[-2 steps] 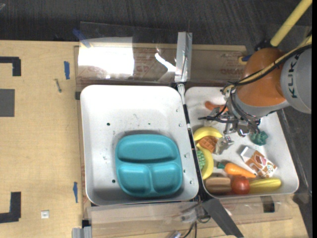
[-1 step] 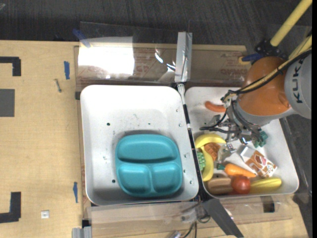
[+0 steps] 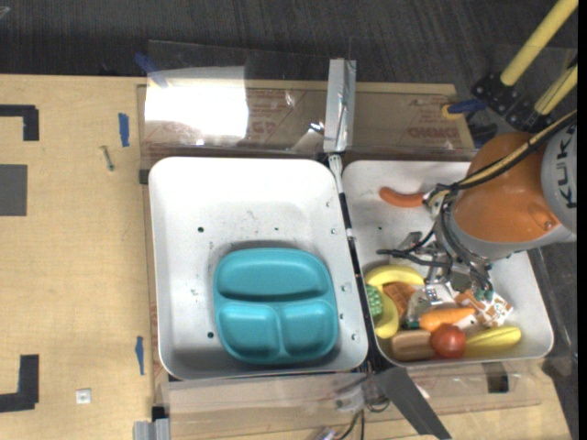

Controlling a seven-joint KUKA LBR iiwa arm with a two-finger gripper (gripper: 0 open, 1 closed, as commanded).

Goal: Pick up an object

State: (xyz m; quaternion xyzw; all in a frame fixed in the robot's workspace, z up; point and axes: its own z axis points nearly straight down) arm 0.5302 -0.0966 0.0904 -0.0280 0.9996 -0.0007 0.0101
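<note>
The desk [image 3: 64,246] carries two shallow white bins side by side. The left bin [image 3: 183,200] holds one item, a teal divided tray [image 3: 273,302], lying flat in the near half of the bin, with its large compartment toward the far side and two smaller ones toward the near side.

The right bin [image 3: 367,186] holds a cluster of toy food packed into its near portion. A yellow banana [image 3: 390,278] curves along the left of the cluster, just beside the divider between the bins. A red tomato [image 3: 448,340] sits at the near edge, touching a tan bread roll [image 3: 412,344] on its left and a second yellow piece [image 3: 495,339] on its right. An orange carrot [image 3: 447,318] lies just behind the tomato. An orange sausage-shaped piece [image 3: 402,196] lies apart from the others near the far wall of the bin.

The arm [image 3: 504,200], with its orange band, reaches in from the right and stands over the right bin. The pincer [image 3: 449,278] hangs low over the cluster, just above the carrot. Cables and the wrist crowd it; whether it is wide, narrow or holding anything cannot be told. No item is visibly lifted off the pile.
</note>
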